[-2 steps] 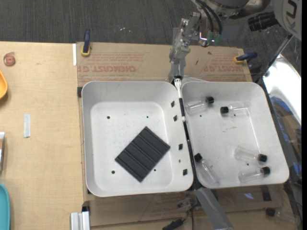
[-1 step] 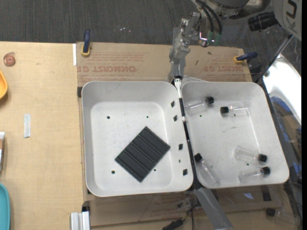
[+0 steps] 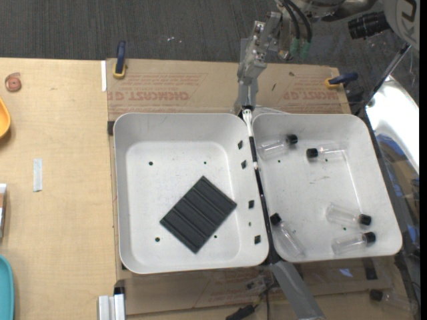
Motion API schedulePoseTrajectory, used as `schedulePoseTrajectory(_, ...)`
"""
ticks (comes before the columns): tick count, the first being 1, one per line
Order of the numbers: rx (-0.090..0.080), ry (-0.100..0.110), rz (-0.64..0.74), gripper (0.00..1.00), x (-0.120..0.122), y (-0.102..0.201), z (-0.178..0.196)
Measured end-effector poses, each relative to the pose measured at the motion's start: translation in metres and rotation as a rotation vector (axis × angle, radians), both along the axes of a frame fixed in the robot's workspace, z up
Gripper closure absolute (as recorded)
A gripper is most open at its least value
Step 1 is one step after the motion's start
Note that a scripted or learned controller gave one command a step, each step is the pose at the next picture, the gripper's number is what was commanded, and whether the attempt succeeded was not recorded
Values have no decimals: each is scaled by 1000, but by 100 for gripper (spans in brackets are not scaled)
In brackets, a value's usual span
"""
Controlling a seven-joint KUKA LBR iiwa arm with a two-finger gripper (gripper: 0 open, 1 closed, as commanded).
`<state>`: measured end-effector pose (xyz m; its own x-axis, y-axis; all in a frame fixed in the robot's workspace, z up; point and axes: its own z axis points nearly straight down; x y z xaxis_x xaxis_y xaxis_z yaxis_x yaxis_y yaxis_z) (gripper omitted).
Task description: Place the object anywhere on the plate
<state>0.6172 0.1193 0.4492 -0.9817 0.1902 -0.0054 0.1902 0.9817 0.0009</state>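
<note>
A black ribbed rectangular plate lies flat and turned at an angle in the left bin. Several clear vials with black caps lie in the right bin: one near the back left, one beside it, and others along the front, such as one at the right. My gripper hangs over the back end of the seam between the two bins, pointing down. It is well behind the plate and left of the back vials. I see nothing plainly held in it.
Brown cardboard underlies both bins, pinned by a blue clamp at the back left and another at the back right. Black clips line the seam. A wooden bench top lies to the left.
</note>
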Motion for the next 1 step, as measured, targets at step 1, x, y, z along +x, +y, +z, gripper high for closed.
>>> schedulePoseTrajectory(1, 0, 0, -1, 0, 0, 0, 0)
